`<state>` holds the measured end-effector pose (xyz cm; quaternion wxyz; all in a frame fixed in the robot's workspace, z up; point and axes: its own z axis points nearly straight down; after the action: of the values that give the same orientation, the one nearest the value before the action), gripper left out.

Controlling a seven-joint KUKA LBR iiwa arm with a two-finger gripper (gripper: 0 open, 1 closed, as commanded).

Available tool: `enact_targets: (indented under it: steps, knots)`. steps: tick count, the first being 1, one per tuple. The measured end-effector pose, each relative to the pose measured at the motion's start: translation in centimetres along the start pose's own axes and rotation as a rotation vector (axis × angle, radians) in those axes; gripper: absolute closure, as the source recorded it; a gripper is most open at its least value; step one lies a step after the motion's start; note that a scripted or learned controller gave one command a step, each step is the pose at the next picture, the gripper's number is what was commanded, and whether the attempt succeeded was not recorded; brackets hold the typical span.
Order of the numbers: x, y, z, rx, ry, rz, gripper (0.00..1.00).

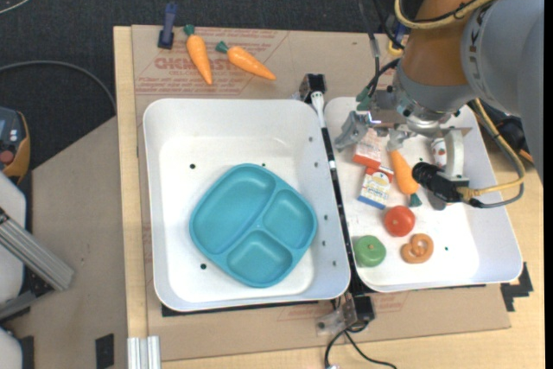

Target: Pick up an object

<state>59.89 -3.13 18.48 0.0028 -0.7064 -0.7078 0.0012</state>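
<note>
My gripper [377, 132] hangs over the far end of the right bin [492, 259], its two grey fingers spread open above a small white and red item [370, 143]. Nothing is held between them. Just nearer lie a red piece [367, 160], an orange carrot [400, 171] and a small blue and white carton [374, 188]. Further toward the front sit a red tomato [398, 220], a green round piece [370, 251] and an orange pretzel-shaped piece [417, 248].
The left bin [164, 151] holds a teal divided plate [252, 224]. Two carrots [199, 56] [251, 62] and a blue clip [167, 26] lie on the cardboard behind the bins. A black part [313, 86] sits at the far end of the divider.
</note>
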Motion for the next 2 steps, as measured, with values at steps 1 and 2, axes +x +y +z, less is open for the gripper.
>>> enact_targets:
  steps: [1,2]
  knots:
    - [-6.5,-4.8,6.5,0.005,-0.002,0.009,0.0]
    - [-9.3,-8.6,10.3,0.002,-0.001,0.007,0.0]
